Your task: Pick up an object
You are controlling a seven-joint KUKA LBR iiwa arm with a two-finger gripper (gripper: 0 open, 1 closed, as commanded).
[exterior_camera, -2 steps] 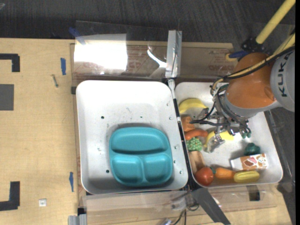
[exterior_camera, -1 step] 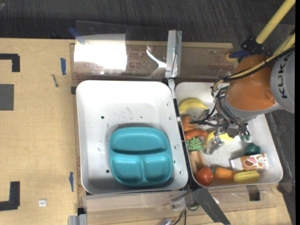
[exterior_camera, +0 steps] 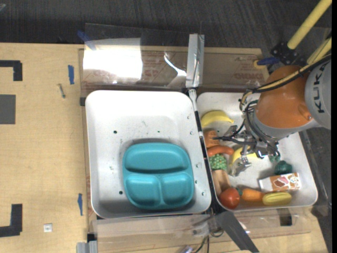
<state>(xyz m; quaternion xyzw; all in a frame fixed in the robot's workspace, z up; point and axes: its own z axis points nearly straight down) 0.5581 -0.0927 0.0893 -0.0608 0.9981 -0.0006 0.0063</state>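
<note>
The right bin point(exterior_camera: 308, 157) holds several toy foods: a yellow banana point(exterior_camera: 216, 119), an orange-red piece point(exterior_camera: 218, 151), a green broccoli point(exterior_camera: 218, 162), a red tomato point(exterior_camera: 229, 197), a small carrot point(exterior_camera: 251, 195), a yellow pod point(exterior_camera: 276, 197), a printed carton point(exterior_camera: 279, 182) and a dark green piece point(exterior_camera: 283, 167). My gripper point(exterior_camera: 242, 161) hangs low over the middle of this bin, under the orange wrist band point(exterior_camera: 279, 107). A small yellow item point(exterior_camera: 247, 153) lies right at the gripper's tip, partly hidden by it. Whether it is touched cannot be made out.
The left bin point(exterior_camera: 105, 120) carries a teal divided plate point(exterior_camera: 157, 174) in its front half. A metal divider point(exterior_camera: 195, 62) stands behind the gap between the bins. Brown bench surface point(exterior_camera: 37, 141) stretches to the left.
</note>
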